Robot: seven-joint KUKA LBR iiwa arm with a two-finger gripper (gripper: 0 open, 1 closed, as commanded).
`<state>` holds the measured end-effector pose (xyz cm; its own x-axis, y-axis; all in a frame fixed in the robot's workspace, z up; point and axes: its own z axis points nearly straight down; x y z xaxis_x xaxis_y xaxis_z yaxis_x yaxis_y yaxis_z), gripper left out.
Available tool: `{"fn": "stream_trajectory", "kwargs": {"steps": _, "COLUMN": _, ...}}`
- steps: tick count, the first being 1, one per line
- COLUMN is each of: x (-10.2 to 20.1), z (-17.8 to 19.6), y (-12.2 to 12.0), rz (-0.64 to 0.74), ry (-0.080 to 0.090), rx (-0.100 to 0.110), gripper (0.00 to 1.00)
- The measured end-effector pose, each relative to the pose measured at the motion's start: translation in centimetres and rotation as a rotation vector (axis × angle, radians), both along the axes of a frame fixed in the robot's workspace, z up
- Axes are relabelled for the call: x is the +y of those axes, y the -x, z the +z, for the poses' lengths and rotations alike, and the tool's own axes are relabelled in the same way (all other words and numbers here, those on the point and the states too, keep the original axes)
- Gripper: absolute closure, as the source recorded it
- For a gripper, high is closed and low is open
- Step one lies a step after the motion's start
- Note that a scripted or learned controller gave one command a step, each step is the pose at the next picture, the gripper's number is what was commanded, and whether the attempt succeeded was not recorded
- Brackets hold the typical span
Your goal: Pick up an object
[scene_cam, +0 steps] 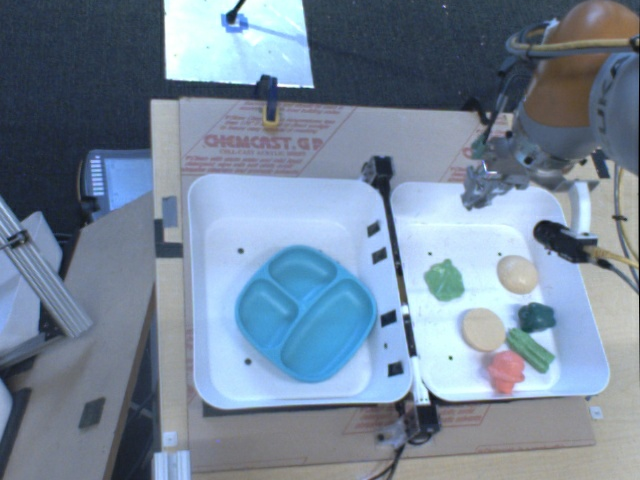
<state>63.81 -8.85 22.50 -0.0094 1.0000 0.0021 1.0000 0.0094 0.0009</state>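
Hovering over the far edge of the right bin [575, 268], the hand [480, 190] sits low under the grey wrist, and whether it is open or closed I cannot tell at this size; nothing shows between its tips. No object is named, so any of the six small toys in that bin would serve. A green leafy piece [444, 279] lies nearest the hand, alone in the middle of the floor with bare white all round it. A pale egg-shaped piece [517, 273] rests further right, a tan round disc [483, 329] lies below, and a dark green lump [537, 316], a long green pod [530, 349] and a pink piece [506, 368] crowd together by the near right corner.

All look like light, hollow plastic play food, probably stiff and rather smooth, so little force is needed but slipping is a risk. I would take the green leafy piece across its narrower width, since its bumpy surface should give purchase and there is room for both tips. The pale egg-shaped piece may roll, and the tan round disc lies too flat to pinch easily. The left bin [215, 268] holds a blue divided plate [305, 312], too broad to grip except by its rim
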Motion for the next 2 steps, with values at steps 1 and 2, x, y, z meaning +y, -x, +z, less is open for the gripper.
{"fn": "stream_trajectory", "kwargs": {"steps": 1, "x": 5.9, "z": -0.5, "y": -0.3, "rz": 0.001, "ry": 0.000, "rx": -0.002, "gripper": 1.00}}
{"fn": "stream_trajectory", "kwargs": {"steps": 2, "x": 11.1, "z": 0.7, "y": 0.4, "rz": 0.001, "ry": -0.001, "rx": -0.001, "gripper": 1.00}}
